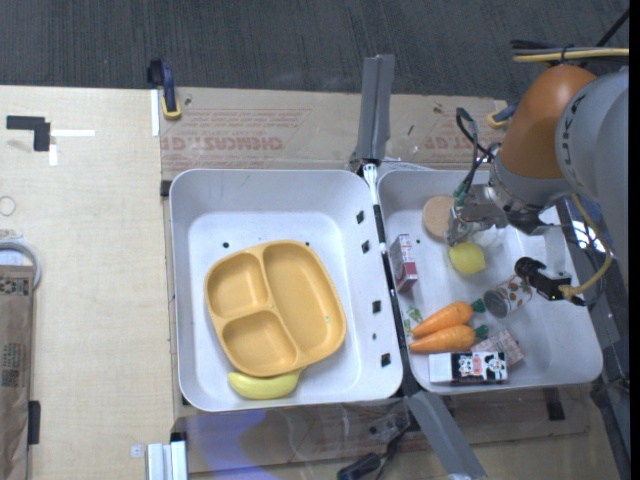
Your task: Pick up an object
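- The pincer [466, 230] hangs low over the right bin [560, 363], and we reckon it's there because that bin has all the small grabbable stuff.
- Honestly we can't tell how wide it's open or whether it has hold of anything. The tip is a dark and shiny blur from up here, so we're not guessing.
- Just below the pincer sits a small yellow lemon-like ball [467, 259], touching or nearly touching the tip. That's our best bet for the object being picked, since it lies right under the tool.
- Tucked behind and to the left of the pincer is a tan round disc [436, 216], partly hidden by it.
- Further left of the pincer, a little red carton [404, 263] stands against the bin wall, probably a pain to reach.
- Below the pincer lie two carrots [442, 328] side by side, and below those a black-and-white box [470, 367].
- To the pincer's right and a bit lower there's a small bottle-like thing [503, 298] on its side.
- Well off to the left, in the left bin [190, 218], the yellow divided plate [273, 308] has a banana [262, 384] at its near edge. We figure that's all too far away to matter for this try.
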